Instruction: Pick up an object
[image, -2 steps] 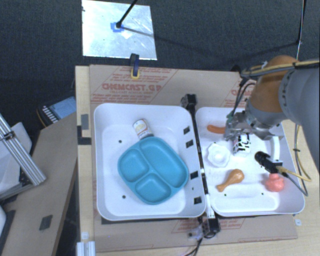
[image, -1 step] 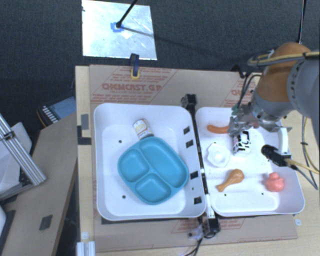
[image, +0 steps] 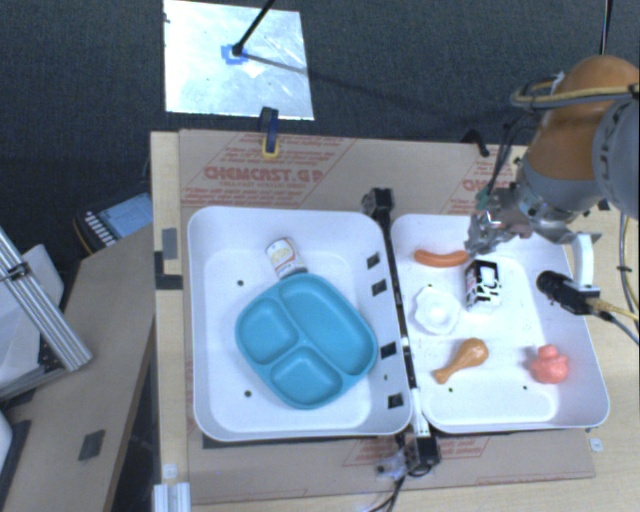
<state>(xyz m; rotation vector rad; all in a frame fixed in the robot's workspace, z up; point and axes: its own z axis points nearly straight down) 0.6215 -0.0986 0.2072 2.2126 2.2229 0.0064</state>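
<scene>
- Two shallow white bins sit side by side on the counter; the right bin holds the candidates for pickup.
- The claw hangs over the far part of the right bin, just above an orange sausage-shaped toy and a black-and-white carton; whether it is spread or closed cannot be told.
- Nearer the camera lie a white egg-like piece, a toy drumstick and a pink toy, all well apart from the claw.
- A good grasp probably means centring over one item alone; the sausage and carton lie close together, so a skewed descent risks nudging both.
- The left bin carries a blue divided tray and a small jar.
- Brown cardboard underlies both bins; dark carpet surrounds the counter.
</scene>
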